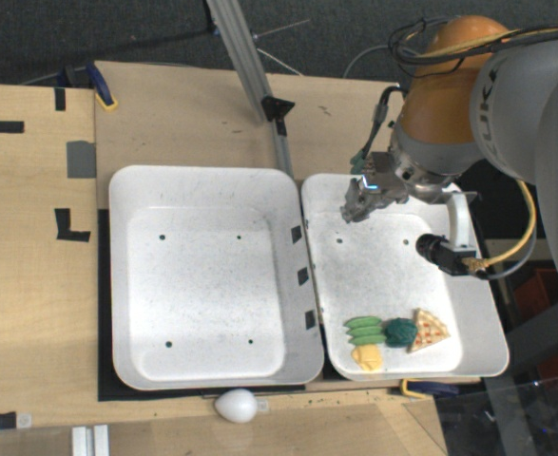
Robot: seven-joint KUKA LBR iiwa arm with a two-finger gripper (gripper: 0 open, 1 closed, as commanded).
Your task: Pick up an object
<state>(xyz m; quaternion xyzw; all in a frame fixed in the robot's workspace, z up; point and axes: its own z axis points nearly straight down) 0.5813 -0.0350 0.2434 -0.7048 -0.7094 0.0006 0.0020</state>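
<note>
- A pizza slice (431,330), a dark green piece (399,331), a green pod (362,326) and a yellow piece (367,355) are clustered at the near end of the right bin (473,297).
- The end effector (357,207) is held over that bin's far end, well apart from them; its opening cannot be told, and nothing is seen in it.
- A white egg (237,406) is seen on the counter (164,112), just before the left bin (126,255).
</note>
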